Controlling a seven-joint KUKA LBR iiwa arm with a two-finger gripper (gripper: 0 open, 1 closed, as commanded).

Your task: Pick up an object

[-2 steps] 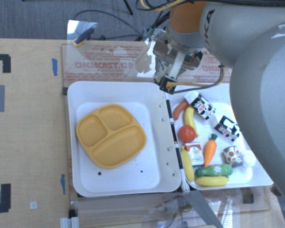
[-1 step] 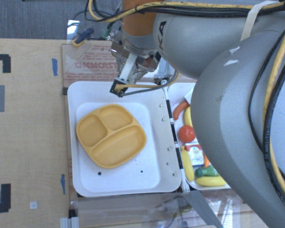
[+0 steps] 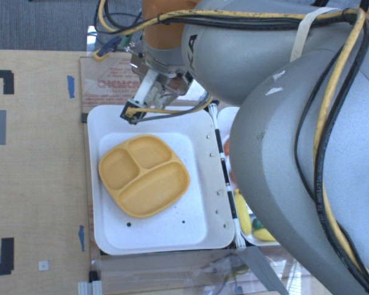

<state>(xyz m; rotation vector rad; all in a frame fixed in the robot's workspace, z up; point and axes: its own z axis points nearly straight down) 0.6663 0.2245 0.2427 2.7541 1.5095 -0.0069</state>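
One yellow divided plate [image 3: 144, 176] lies flat in the view-left bin [image 3: 197, 232], three compartments up. Probably light, stiff, smooth plastic, so slippery. Best hold: the raised outer rim or a divider ridge. Gripper [image 3: 165, 86] hangs over the bin's far edge, apart from the plate; jaws' state: cannot tell. Red print on cardboard [image 3: 107, 85] behind the bin, not legible.

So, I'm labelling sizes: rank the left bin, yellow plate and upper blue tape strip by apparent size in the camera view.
Largest to smallest:
1. left bin
2. yellow plate
3. upper blue tape strip
None look close.
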